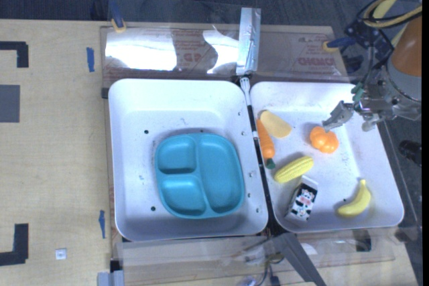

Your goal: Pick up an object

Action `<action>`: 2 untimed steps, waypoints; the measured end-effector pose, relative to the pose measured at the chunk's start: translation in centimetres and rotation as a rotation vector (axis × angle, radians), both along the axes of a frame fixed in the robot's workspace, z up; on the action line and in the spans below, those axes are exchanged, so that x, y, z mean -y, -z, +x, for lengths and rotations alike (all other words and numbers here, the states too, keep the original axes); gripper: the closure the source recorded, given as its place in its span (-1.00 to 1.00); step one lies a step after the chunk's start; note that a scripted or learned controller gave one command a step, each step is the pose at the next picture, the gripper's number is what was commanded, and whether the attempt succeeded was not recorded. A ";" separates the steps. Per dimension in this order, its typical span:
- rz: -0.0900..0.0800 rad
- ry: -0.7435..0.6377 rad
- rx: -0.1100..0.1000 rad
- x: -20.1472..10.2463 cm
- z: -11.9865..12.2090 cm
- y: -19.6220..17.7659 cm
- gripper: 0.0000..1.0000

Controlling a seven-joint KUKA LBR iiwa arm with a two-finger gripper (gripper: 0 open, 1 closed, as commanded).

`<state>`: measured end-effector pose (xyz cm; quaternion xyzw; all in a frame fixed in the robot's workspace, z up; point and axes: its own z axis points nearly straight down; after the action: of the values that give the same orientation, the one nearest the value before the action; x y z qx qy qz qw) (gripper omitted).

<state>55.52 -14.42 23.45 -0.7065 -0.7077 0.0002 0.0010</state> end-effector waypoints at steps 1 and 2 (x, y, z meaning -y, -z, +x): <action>-0.003 0.040 0.008 1.4 0.4 -5.9 -1.00; 0.002 -0.064 -0.009 2.3 -0.9 13.7 -1.00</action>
<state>54.67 -16.73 9.74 -0.6835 -0.7300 0.0027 0.0046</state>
